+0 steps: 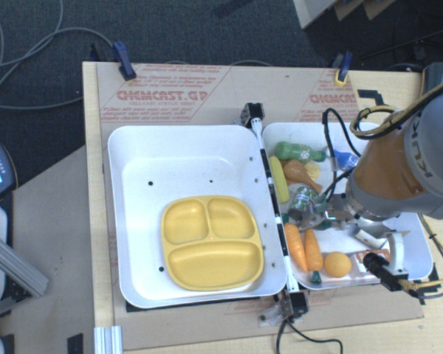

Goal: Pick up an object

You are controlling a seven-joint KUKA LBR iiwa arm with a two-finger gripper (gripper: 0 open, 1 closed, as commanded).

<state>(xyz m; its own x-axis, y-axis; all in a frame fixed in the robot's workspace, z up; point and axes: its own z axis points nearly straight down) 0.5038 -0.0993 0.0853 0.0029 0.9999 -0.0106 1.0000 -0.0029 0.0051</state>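
The right bin holds several toy foods: a green vegetable, a yellow corn cob, a brown drumstick, two carrots lying side by side, an orange fruit and a blue item partly under the arm. My gripper is lowered into this bin near its left wall, just above the carrots' upper ends and below the drumstick. The wrist and orange band cover the bin's middle, so what lies under them is hidden.
The left bin carries a yellow divided plate in its front half. Black clips join the bins at the shared wall. Cables loop over the right bin's back. Blue clamps hold the cardboard base.
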